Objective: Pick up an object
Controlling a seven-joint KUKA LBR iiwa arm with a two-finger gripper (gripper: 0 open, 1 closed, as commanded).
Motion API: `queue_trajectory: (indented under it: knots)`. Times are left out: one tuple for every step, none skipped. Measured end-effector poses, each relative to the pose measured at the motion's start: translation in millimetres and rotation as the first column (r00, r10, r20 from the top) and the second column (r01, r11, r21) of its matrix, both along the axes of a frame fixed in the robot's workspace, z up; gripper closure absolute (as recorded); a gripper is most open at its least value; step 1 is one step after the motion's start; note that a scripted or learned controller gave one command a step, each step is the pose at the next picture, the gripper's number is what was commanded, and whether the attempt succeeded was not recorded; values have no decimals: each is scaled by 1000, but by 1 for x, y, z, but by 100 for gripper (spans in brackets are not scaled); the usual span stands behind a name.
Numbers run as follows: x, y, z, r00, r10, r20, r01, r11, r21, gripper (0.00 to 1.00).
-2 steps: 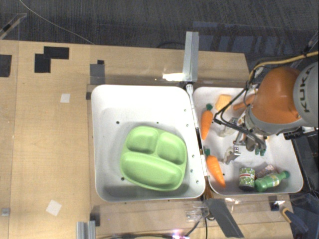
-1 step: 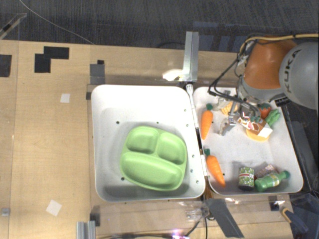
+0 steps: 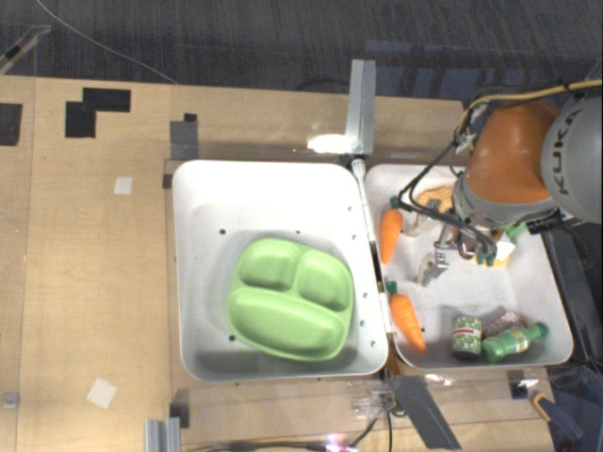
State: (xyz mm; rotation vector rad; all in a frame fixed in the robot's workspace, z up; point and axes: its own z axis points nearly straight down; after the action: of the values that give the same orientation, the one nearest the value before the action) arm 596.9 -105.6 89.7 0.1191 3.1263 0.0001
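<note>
Lying closest to my hand (image 3: 433,269) is the lower carrot (image 3: 408,320), and I take it as the thing to pick. It rests on the floor of the right bin (image 3: 551,295), against the wall that this bin shares with the left bin (image 3: 203,252). From my hand it lies a little toward the camera and toward that shared wall, near but not touching. Its long axis runs at a slant: the green top points up toward my hand, the orange tip points away from it, toward the bin's near corner. So I judge that my fingers must close across this slant, not along it.

A second carrot (image 3: 388,235) lies beyond my hand along the same wall, almost upright in the view. A small can (image 3: 465,335) and a green bottle (image 3: 513,341) lie on the other side, near the front wall. The green divided plate (image 3: 290,298) sits in the left bin, well apart.

Whether my hand is spread or pressed together, I cannot tell; nothing shows between the fingers.
</note>
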Motion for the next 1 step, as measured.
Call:
queue_trajectory:
  knots:
    - [-48, 12, 1, 1000, -30, 4, 30, 1000, 0, 0]
